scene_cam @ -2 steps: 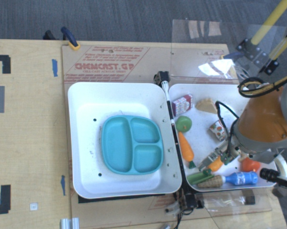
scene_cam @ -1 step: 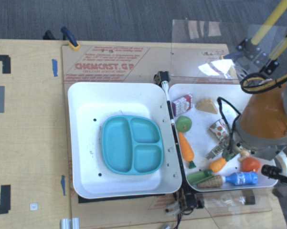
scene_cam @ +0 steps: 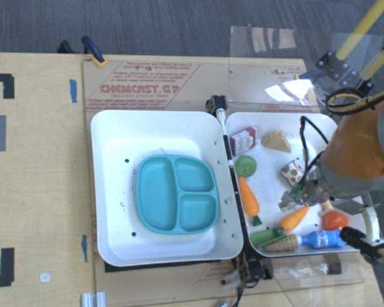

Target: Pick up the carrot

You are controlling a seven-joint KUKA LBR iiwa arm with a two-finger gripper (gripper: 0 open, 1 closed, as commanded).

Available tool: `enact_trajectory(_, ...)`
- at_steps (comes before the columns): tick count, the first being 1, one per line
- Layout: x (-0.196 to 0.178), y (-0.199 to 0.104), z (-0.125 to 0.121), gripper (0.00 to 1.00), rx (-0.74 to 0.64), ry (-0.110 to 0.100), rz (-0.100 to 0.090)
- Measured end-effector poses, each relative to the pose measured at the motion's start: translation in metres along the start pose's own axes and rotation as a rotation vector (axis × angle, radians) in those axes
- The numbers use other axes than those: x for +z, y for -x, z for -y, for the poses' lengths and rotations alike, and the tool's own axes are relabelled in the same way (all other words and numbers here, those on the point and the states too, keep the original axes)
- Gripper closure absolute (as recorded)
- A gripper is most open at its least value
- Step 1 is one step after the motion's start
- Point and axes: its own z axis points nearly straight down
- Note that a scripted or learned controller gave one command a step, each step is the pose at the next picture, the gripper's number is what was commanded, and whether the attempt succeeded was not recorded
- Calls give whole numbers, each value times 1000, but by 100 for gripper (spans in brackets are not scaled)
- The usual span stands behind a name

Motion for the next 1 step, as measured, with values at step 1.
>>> enact_trajectory(1,-19,18,3,100,-135,2,2)
